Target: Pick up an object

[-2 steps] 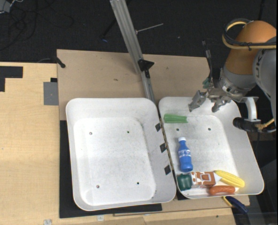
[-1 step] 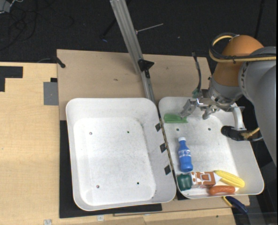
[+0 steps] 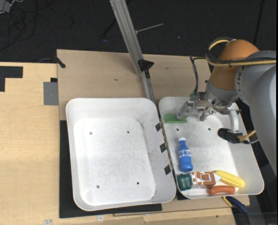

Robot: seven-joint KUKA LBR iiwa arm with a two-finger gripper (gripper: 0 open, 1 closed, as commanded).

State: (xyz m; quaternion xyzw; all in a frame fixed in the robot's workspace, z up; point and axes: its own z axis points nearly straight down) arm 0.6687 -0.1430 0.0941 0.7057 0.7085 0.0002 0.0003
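- Grey two-finger gripper [image 3: 194, 110] hangs over the right white plastic bin [image 3: 251, 163], fingers spread, holding nothing
- Flat green rectangular block [image 3: 174, 119] lies just beside its left finger
- Blue plastic bottle [image 3: 184, 154] lies mid-bin
- Yellow corn cob [image 3: 229, 178] sits near the front rim

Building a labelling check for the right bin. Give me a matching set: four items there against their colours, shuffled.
Items:
1. bottle
2. corn cob
3. sausage
4. flat block under the gripper

Colours:
A. yellow
B. green
C. blue
D. reddish orange

Pairs: 1-C, 2-A, 3-D, 4-B
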